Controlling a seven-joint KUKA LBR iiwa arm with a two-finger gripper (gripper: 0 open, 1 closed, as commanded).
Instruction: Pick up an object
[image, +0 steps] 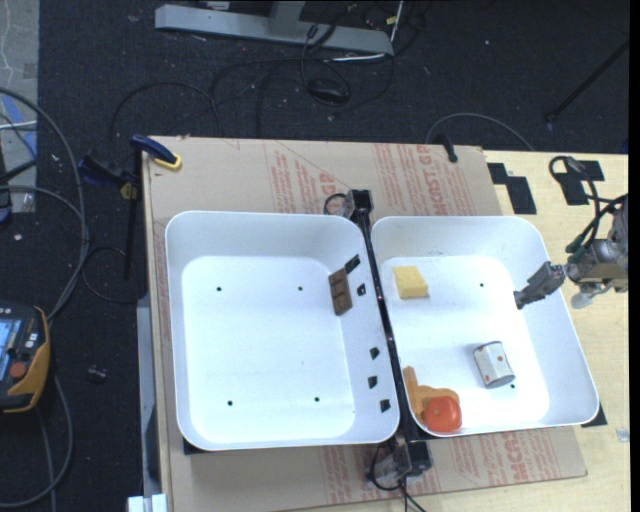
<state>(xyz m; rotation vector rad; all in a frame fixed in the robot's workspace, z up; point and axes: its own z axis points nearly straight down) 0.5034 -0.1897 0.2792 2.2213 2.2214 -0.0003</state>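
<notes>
We look down at a slant on a table (260, 175) surfaced with a brown cardboard sheet, on which two shallow white bins sit side by side, their inner walls touching along a dark seam.

The left bin (200, 245) has a small brown block (341, 293) leaning against its right wall, with a few small dark tabs along that same wall lower down.

The right bin (460, 232) carries the candidates for picking. A yellow sponge-like block (410, 282) lies flat in the upper left part of the bin floor. A small silver-grey metal piece (492, 364), roughly cylindrical, lies right of centre in the lower half, well apart from the sponge. In the bottom left corner an orange-red rounded object (441, 411) rests against the wall, touching a slimmer orange piece (412, 386) that runs up along the seam beside it.

The gripper (530, 290) reaches in from the right edge, hanging over the right wall of the right bin, near its upper right region. We see a dark finger pointing down and left toward the bin floor, but we cannot tell how wide the gripper stands. Nothing is visible between its parts, and it sits apart from all the objects; the silver-grey piece is the nearest, below and to its left.

Outside the table, dark floor carries loose cables, a blue-handled clamp (155, 152) at the table's upper left corner, and a yellow and black handheld pendant (22, 357) at the far left.
</notes>
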